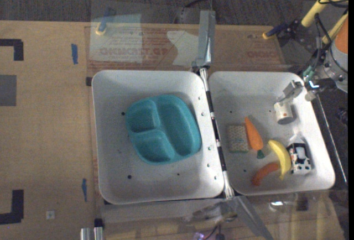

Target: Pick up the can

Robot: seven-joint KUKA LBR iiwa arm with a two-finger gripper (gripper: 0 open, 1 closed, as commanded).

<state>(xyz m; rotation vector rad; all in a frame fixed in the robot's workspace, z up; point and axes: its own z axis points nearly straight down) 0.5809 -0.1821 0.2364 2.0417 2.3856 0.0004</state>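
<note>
Camera view — tool (292, 91) just above can (284, 113), right bin (232, 87)

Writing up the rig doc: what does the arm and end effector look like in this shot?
The grey arm enters at the right edge, with an orange band above the wrist and dark cables looped beside it. The end effector is light grey metal, small and blocky, with a blue-lit spot behind it.

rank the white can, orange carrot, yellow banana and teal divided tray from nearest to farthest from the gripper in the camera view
1. White cylindrical can, right bin, just below the gripper.
2. Orange plastic carrot, middle of the right bin.
3. Yellow plastic banana, lower in the right bin.
4. Teal divided plastic tray, left bin, farthest.
</note>
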